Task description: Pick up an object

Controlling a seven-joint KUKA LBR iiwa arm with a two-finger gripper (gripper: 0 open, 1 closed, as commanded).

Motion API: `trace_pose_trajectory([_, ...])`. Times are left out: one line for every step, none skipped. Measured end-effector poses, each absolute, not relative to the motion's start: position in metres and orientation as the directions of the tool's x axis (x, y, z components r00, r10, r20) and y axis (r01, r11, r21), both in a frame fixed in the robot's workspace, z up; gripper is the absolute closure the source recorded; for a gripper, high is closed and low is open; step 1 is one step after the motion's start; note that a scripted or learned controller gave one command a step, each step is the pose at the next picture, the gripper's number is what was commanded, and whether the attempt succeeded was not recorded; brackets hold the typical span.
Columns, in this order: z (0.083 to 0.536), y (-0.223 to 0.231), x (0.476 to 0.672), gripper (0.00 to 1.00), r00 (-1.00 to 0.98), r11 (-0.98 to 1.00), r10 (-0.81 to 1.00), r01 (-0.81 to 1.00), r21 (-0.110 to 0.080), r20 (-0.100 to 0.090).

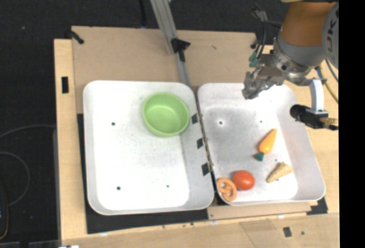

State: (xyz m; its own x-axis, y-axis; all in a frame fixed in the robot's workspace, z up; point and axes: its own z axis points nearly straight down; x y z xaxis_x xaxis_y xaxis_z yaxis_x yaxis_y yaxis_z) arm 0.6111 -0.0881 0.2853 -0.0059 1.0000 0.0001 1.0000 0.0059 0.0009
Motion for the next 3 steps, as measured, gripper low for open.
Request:
trace_pose_trajectory([0.286,-0.039,0.620,1.00,-0.007,0.007,1.000,1.000,0.002,0.000])
trace_pose_trajectory([0.275,0.021,0.626,1.00,-0.007,0.007,1.000,1.000,-0.001,0.001])
trace_pose_trajectory([0.254,0.066,0.625,1.00,-0.005,0.005,1.000,1.000,-0.002,-0.001])
